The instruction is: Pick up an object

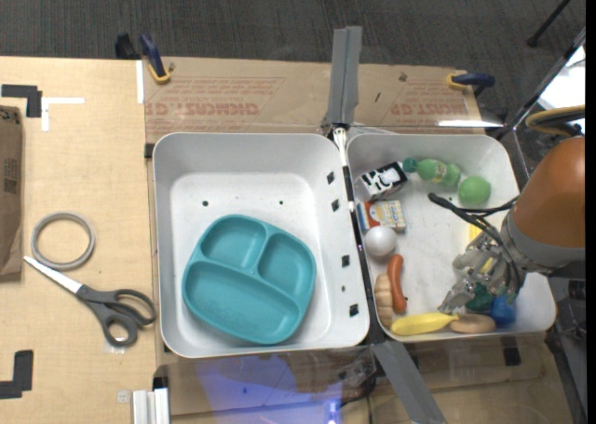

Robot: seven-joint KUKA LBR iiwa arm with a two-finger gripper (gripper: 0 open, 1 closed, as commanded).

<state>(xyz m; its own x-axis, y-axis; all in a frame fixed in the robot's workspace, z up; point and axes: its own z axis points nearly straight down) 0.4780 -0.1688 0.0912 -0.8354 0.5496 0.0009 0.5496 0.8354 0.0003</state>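
The right bin [503, 154] holds several small toys: a green ball [475, 190], a green caterpillar-like toy [434, 170], a black and white item [382, 178], a small box [390, 215], a silver ball [380, 241], a red sausage [398, 280], a bread roll [383, 294], a yellow banana [424, 323], a tan ring [472, 323] and a blue and green piece [495, 306]. My gripper [473, 282] reaches low into the bin's front right corner, just above the blue and green piece and the tan ring. Nothing visibly sits between its fingers.
The left bin [186, 157] carries a teal divided plate [249, 278]. Left of the bins on the wooden bench lie scissors [98, 301] and a tape roll [62, 239]. A grey divider bar [345, 77] stands behind the bins.
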